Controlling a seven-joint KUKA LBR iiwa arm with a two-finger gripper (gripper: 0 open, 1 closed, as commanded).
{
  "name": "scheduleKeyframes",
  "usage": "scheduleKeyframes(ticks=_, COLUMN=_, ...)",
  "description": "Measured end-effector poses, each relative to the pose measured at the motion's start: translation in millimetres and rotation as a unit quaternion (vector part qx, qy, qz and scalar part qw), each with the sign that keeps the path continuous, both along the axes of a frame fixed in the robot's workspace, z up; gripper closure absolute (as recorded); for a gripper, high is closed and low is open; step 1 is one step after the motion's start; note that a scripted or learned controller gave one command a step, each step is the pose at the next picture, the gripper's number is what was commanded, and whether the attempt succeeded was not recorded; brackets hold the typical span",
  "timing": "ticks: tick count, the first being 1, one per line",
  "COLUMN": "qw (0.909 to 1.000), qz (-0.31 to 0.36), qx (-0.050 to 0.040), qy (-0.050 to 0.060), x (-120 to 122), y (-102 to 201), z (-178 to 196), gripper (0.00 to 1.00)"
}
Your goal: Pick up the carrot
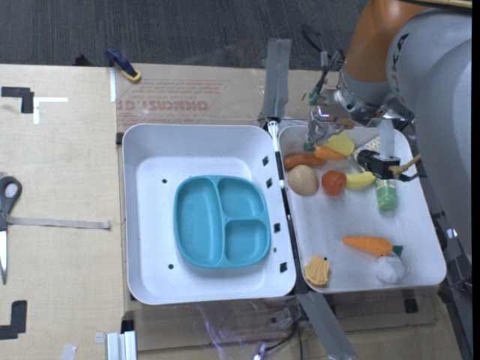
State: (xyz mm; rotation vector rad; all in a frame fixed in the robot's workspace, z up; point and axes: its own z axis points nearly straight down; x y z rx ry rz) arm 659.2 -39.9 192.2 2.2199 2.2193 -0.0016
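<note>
My gripper (pixel 315 135) hung at the right bin's (pixel 420 276) far-left corner, its state impossible to tell, while the carrot (pixel 367 244) lay near-right, probably light, rigid, slick plastic, best pinched across its thicker middle.

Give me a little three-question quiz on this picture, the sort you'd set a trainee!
1. True or false: the carrot lies in the left bin.
2. What sits in the left bin? A) a blue divided tray B) a red tomato C) a pair of scissors
3. Where does the gripper hang: over the right bin's far end, or over the carrot?

Key
1. False: it lies in the right bin, toward the near end.
2. A: the blue divided tray.
3. Over the far end, by the pile with the tomato and egg; the carrot lies apart from it.
</note>
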Motion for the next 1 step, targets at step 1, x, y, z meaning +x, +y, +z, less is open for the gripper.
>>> scheduleKeyframes(ticks=1, qw=1.0000, qz=0.000, qx=-0.0001, qy=0.000, x=-0.1, y=-0.1, z=-0.2, gripper=0.00)
